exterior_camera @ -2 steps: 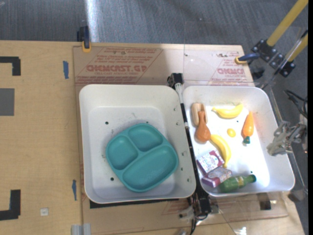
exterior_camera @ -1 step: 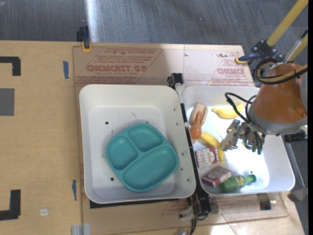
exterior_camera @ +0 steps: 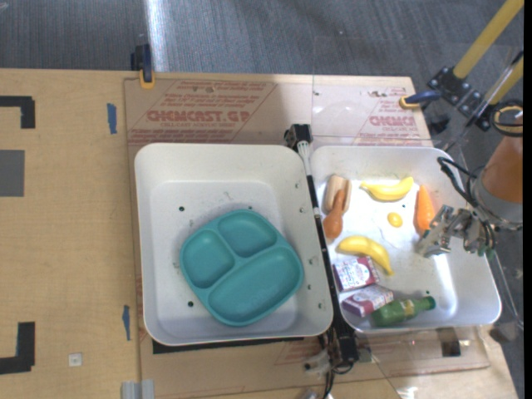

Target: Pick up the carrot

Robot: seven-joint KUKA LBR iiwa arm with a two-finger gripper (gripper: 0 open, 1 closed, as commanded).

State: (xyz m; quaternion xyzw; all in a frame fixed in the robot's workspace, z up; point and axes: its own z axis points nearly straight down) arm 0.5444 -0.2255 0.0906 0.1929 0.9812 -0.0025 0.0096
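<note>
Camera view looks down on a cardboard-covered desk point(exterior_camera: 66, 223) carrying two white bins side by side. The left bin point(exterior_camera: 158, 181) holds a teal divided plate point(exterior_camera: 241, 266), lying flat toward its near side. The right bin point(exterior_camera: 478, 293) holds the loose items: the carrot point(exterior_camera: 424, 208) lies along the bin's right wall toward the far side, its narrow end pointing to the far edge. Two bananas point(exterior_camera: 389, 189) point(exterior_camera: 367, 251), a hot dog in a bun point(exterior_camera: 336, 204), a small yellow piece point(exterior_camera: 395, 219), a red-and-white packet point(exterior_camera: 356, 273), a dark red carton point(exterior_camera: 362, 303) and a green bottle point(exterior_camera: 403, 309) lie scattered across the rest of the bin floor.

The hand point(exterior_camera: 442, 236) hangs just beside the carrot's near end, tilted, reaching in over the right wall; that placement suits an approach to the carrot, judging by the task. Nothing sits between its fingers, and whether they stand wide or narrow cannot be told.

Red print on the cardboard at the far edge is mirrored and blurred, and cannot be read with confidence. The packet's label is too small to read.
</note>
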